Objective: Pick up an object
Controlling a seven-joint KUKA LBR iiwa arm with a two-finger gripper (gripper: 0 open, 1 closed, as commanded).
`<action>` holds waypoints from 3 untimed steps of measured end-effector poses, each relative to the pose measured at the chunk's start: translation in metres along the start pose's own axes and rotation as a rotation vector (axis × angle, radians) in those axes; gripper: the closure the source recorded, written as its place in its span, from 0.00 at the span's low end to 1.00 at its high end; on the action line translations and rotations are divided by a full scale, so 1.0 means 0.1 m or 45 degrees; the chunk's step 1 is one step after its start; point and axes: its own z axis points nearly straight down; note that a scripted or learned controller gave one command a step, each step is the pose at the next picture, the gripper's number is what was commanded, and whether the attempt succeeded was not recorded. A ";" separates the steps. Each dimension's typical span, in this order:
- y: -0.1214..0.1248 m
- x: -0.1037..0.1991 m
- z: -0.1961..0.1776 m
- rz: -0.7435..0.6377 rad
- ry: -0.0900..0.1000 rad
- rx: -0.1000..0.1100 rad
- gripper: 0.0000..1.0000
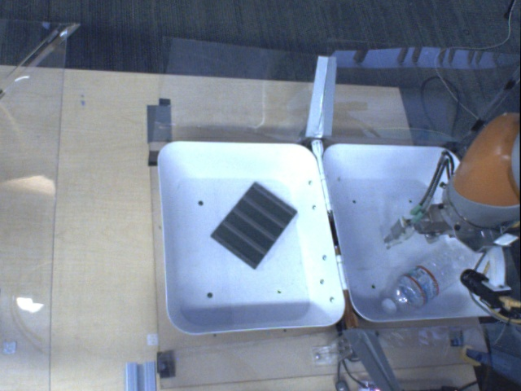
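One gripper [400, 231] reaches into the right bin [366, 177] from the right, low over the floor near the bin's middle. Whether it is open or closed cannot be told at this size and blur; nothing can be seen between its tips. Behind it the wrist rises to the orange band [490, 169] and the grey arm, which covers the bin's right side and rim.

Just below and slightly right of the gripper, apart from it, a clear plastic bottle [412, 288] lies on its side near the bin's front edge, cap end pointing toward the front-left corner. White floor lies open to the left of the gripper up to the divider between the bins, and also behind it toward the far rim.

Beyond the divider, the left bin [179, 218] holds a dark ribbed pad [254, 224], flat and turned diagonally, sitting about centre. It is well apart from all four walls, with bare white floor on every side.

Both bins sit side by side, their inner rims touching, on a pale wooden bench [89, 218] that stretches wide and bare to the left. A metal rail [322, 96] stands upright behind the junction of the bins.
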 end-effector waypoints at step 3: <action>0.83 -0.28 -0.89 0.324 -0.003 -0.006 0.00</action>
